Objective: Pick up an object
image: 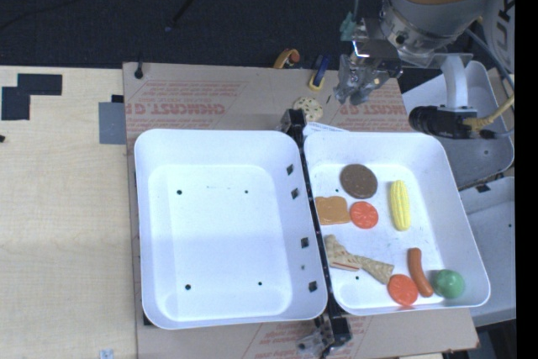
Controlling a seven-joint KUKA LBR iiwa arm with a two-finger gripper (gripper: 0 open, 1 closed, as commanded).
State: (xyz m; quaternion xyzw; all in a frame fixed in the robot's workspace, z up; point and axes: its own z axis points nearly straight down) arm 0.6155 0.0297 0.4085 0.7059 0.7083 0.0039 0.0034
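The grey arm with the orange band is hanging over the bench's far edge, its two-finger gripper (363, 88) sitting above the brown cardboard sheet (210, 101), beyond the right-hand shallow white bin (454, 181); whether the claw is spread or closed I cannot tell, and nothing is showing in its grasp.

Every candidate is lying in that right bin: a round brown disc (359, 180), a tan toast-like square (333, 210), a red-orange tomato slice (364, 215), a yellow corn cob (400, 205), a pale sandwich wedge (357, 259), a red sausage (419, 271), an orange round piece (402, 290) and a green ball (449, 283).

The risks, as I judge them: the flat pieces are offering little to pinch, so the claw is likely sliding off them; the sausage, orange piece and ball are crowding together near the bin's corner wall, so a descent there is risking a knock against the rim or a nudged neighbour; the ball is liable to roll away.
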